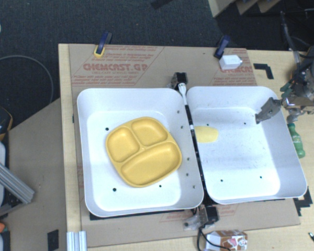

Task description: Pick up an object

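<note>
A small pale yellow object (206, 134) lies in the right bin (251, 184), close to its left wall. A yellow divided plate (143, 151) with three compartments rests in the middle of the left bin (94, 192). My gripper (280, 114) hangs over the right bin's upper right corner, well to the right of the pale yellow object. It is open, with one grey finger (265, 111) splayed toward the lower left, and nothing shows between the fingers.
A green elongated thing (296, 141) lies along the right bin's right rim, just below the gripper. A white block (230, 62) and two clamps sit on the cardboard behind the bins. Cables and metal parts lie at the left of the bench.
</note>
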`<state>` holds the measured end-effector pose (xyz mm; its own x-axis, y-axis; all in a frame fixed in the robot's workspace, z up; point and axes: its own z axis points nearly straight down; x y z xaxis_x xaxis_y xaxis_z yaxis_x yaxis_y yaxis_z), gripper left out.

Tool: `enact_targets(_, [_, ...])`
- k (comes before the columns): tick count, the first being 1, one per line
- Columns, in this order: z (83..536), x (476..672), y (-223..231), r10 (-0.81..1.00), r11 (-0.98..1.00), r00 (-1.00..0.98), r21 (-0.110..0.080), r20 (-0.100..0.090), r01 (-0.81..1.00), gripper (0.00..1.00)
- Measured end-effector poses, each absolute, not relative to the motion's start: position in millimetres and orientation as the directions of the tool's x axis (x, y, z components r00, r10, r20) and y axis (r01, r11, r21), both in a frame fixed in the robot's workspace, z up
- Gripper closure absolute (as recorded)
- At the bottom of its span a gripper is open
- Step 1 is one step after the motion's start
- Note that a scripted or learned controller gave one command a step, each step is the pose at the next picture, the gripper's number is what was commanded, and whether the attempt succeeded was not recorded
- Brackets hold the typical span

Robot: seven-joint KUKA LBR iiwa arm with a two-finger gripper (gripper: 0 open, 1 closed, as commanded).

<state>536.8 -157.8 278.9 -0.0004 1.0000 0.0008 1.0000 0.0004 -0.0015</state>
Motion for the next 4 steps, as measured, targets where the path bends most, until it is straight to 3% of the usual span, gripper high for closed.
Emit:
enact_targets(1, [363, 480.4, -88, 1.000, 0.008, -0.008, 0.010, 0.001, 1.000, 0.00])
enact_targets(2, [369, 482.2, -92, 1.000, 0.002, -0.002, 0.005, -0.002, 1.000, 1.00])
enact_targets(3, [378, 480.1, -12, 1.000, 0.010, -0.010, 0.004, 0.001, 1.000, 1.00])
enact_targets(4, [438, 479.3, 109, 1.000, 0.016, -0.016, 0.008, 0.005, 1.000, 1.00])
